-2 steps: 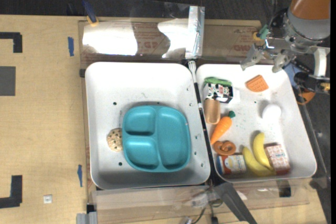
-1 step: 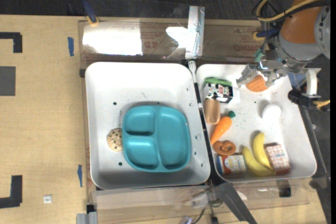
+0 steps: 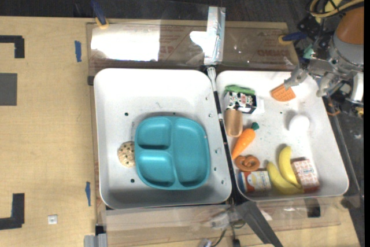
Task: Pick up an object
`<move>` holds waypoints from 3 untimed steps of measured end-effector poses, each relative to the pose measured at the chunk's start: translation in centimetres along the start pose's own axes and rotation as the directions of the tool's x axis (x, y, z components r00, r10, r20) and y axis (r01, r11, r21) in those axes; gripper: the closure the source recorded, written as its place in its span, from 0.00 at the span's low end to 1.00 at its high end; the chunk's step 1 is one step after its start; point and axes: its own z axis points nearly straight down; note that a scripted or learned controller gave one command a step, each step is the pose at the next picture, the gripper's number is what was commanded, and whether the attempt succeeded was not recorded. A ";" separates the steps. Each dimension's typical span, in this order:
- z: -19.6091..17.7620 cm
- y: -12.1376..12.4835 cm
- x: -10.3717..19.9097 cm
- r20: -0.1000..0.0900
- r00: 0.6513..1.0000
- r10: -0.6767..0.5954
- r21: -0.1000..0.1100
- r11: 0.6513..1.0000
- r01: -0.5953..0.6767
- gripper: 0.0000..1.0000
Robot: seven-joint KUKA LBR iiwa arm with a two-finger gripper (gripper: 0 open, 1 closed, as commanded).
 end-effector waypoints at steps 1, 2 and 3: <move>7.3 -7.4 5.9 -0.004 0.995 -0.100 0.009 0.995 0.100 0.00; 9.2 -3.6 8.7 0.000 0.985 -0.171 0.026 0.985 0.171 0.00; 9.0 -10.8 5.6 -0.001 0.986 -0.167 0.001 0.986 0.167 0.00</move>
